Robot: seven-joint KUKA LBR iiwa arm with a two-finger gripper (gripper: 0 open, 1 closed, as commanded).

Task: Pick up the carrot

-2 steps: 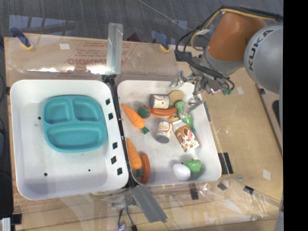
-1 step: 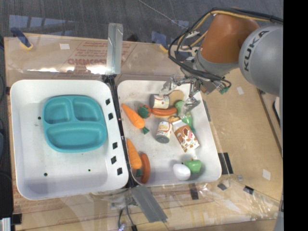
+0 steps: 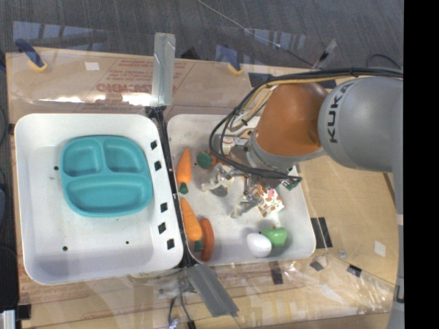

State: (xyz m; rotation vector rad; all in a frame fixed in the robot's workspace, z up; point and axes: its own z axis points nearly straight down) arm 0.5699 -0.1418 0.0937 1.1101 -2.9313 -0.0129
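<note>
**Gripper over the right bin, carrot not yet taken**

The arm [image 3: 357, 118] reaches in from the right and hangs over the right bin [image 3: 302, 204]. Its gripper [image 3: 233, 187] is low in the middle of that bin, near the floor, but the wrist covers most of it, so I cannot tell how the gripper is set. Nothing orange is seen at its tip.

There are two orange pieces along the left wall of the right bin. One carrot [image 3: 184, 168] lies near the top of that wall, almost upright in the view. A second carrot [image 3: 191, 221] lies lower, and it touches a darker orange piece [image 3: 206, 239] at the bottom corner. Both lie left of the gripper and apart from it. A small green thing [image 3: 204, 160] lies between the upper carrot and the gripper. A white egg [image 3: 259, 245] and a green toy [image 3: 277, 236] lie at the lower right. The left bin [image 3: 34, 204] holds a teal tray [image 3: 106, 175].

I judge that the step in hand is the approach. The next move calls for a shift to the left, toward the wall, then a descent over one carrot. The wall is very near, so there is little room on that side.
</note>
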